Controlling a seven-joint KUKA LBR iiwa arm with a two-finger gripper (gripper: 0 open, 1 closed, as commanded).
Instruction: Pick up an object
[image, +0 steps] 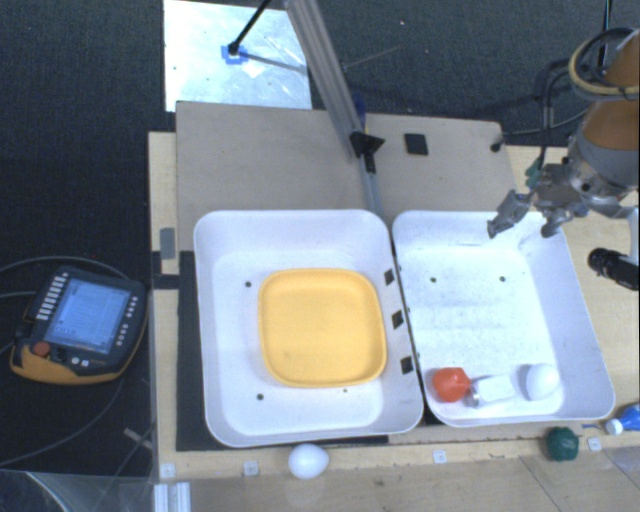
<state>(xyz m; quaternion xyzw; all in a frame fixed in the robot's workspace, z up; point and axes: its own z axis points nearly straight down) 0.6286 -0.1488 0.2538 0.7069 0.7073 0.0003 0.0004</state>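
From the camera above the bench, you are looking at the hand (527, 223) hanging over the far right corner of the right bin (500, 300), its two fingers spread wide with nothing between them. The things you could take are lying along the near wall of that same bin: a red object (449, 383), a small white piece (492, 389) just beside it, and a white egg-shaped object (540, 380) beside that, the three forming a row running left to right. That row is sitting well apart from the hand, toward the near edge, so the coming move is likely asking for a reach toward the near wall before any descent; the white egg-shaped object is lying most directly below the hand. In the left bin (225, 300) a yellow plate (322, 327) is resting flat. A white egg (308, 461) and a dark green ball (561, 443) are lying on the bench outside the bins.
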